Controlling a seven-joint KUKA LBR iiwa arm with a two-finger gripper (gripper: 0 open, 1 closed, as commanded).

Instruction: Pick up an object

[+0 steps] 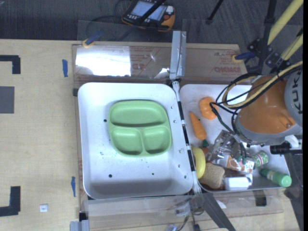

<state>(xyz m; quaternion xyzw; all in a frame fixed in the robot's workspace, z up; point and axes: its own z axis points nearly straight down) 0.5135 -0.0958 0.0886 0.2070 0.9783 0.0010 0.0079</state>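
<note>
Several small objects crowd the right bin (pixel 192 91): a carrot (pixel 198 125), an orange fruit (pixel 208 108), a yellow lemon-like piece (pixel 199 161), a brown bread-like lump (pixel 213 176), a white block (pixel 238 182) and a green bottle (pixel 277 178). The jaws (pixel 225 150) hang low over this clutter; whether they grip anything cannot be told. The left bin (pixel 91 143) holds a green divided tray (pixel 140 127) on the wooden worktop (pixel 33 129).

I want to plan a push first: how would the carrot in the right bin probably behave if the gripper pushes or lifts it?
The carrot is long and tapered, so it would likely roll or pivot rather than slide straight. It looks like smooth plastic, probably stiff, light and somewhat slippery. It lies close to the right bin wall, so a push might wedge it there.
</note>
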